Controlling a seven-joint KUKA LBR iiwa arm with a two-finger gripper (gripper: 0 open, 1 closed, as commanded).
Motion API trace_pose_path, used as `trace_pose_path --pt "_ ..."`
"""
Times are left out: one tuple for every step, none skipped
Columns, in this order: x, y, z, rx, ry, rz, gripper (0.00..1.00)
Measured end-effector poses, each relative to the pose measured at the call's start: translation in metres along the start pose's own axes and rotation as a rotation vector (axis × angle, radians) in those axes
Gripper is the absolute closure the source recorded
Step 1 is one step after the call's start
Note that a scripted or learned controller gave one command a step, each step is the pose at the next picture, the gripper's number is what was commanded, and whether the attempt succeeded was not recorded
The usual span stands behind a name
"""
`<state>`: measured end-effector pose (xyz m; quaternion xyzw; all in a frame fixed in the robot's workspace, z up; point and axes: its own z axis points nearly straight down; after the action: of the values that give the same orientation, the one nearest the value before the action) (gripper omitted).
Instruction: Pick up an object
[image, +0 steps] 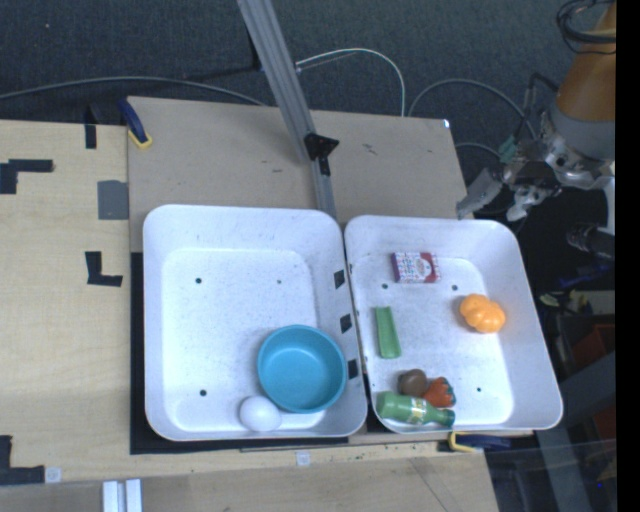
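In the left bin (170, 240), lower middle of the frame, sit a blue bowl (300, 368) and a white ball (259, 412). The right bin (520, 300) holds a green block (386, 332), a red-and-white carton (414, 267), a green bottle (413, 409) and an orange toy (483, 313). At upper right, outside the bins, the hand (505, 190) hovers with nothing in it; how far it is open I cannot tell. Nothing looks picked yet.

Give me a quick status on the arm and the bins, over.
Gripper outside the right bin, above its far right corner, holding nothing. Orange object nearest, untouched. Blue bowl and white ball in left bin. Path clear.
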<state>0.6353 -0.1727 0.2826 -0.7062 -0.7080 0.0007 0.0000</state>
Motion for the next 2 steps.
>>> trace_pose_path --pt "0.0 0.0 0.0 0.0 0.0 0.0 0.0" --pt "-0.001 -0.001 0.044 0.004 0.0 0.001 0.0"
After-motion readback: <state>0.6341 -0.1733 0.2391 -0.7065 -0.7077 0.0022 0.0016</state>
